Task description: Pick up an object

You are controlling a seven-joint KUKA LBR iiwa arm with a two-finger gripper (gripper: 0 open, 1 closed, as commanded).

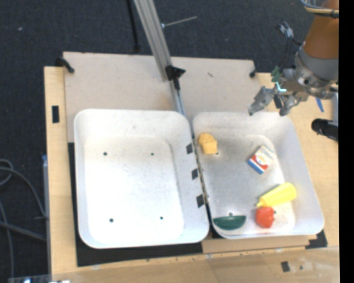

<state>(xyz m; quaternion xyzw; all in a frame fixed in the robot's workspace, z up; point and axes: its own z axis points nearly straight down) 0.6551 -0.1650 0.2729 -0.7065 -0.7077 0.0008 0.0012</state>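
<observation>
Gripper point(270, 103) sits over the right bin's point(304, 158) far rim, fingers spread, nothing between them. In that bin: small yellow-orange object point(207, 144) near far-left corner, red-white-blue carton point(261, 160) mid-right, yellow bottle point(278, 194) toward near-right, red tomato-like object point(265, 216) and dark green bowl-like object point(230, 221) along near edge.

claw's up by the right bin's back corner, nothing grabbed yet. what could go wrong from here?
1. The claw hangs over the right bin's back rim; a straight descent may strike it.
2. The tomato touches the yellow bottle; gripping one may knock the other.
3. The green bowl sits against the front wall, tight for fingers.
</observation>
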